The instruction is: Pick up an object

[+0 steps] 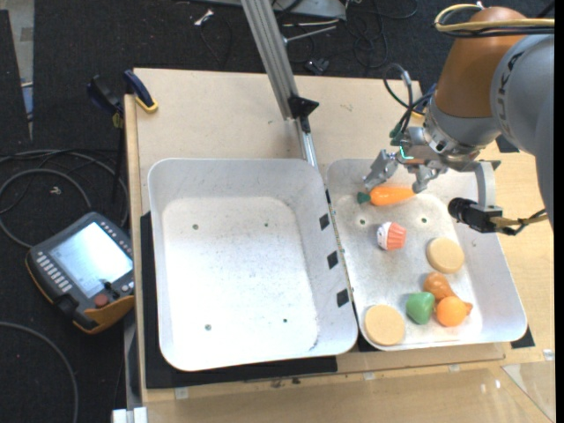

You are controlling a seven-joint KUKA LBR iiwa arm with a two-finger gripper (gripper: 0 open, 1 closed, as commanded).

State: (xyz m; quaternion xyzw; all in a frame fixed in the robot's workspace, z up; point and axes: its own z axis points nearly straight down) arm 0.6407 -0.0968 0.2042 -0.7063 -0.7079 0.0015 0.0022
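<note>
My gripper (pixel 401 174) hovers over the far end of the right bin (pixel 502 280), its two fingers spread open. An orange toy carrot (pixel 392 196) with a green tip lies on the bin floor just below and between the fingertips; I cannot tell whether they touch it. Closer to the front lie a red-and-white cupcake toy (pixel 390 235), a tan round biscuit (pixel 445 256), a second tan disc (pixel 385 323), a green pepper (pixel 420 307) and two orange pieces (pixel 438 284) (pixel 452 311).
The left bin (pixel 176 183) sits beside the right one, joined by a raised divider with black clips (pixel 335 258). A slanted metal pole (pixel 273 51) rises behind the bins. A teach pendant (pixel 84 271) lies off the bench to the left.
</note>
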